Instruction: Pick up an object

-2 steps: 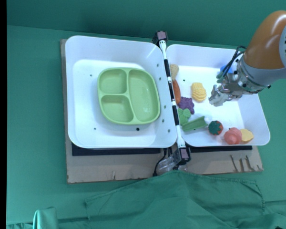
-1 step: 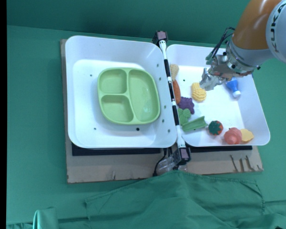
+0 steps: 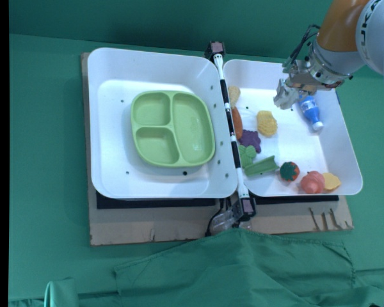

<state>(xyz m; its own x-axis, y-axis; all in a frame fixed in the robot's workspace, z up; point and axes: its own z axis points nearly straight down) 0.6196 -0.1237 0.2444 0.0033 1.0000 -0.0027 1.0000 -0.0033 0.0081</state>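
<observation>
Green-covered bench (image 3: pixel 45 171) carries a cardboard sheet (image 3: pixel 147 232); two white bins rest side by side on it, left bin (image 3: pixel 109 75), right bin (image 3: pixel 345 165).

Single fixed camera above the tabletop (image 3: pixel 45 139), looking down at a slant, far enough back to take in both white bins, left bin (image 3: pixel 109 69) and right bin (image 3: pixel 345 165), arm (image 3: pixel 355 18) entering at upper right, green cloth (image 3: pixel 243 274) along the near edge

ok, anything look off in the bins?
Nothing broken or spilled. The green divided plate sits slightly askew in the left bin. The blue bottle lies on its side in the right bin, beside the gripper. Toy foods lie scattered.
</observation>
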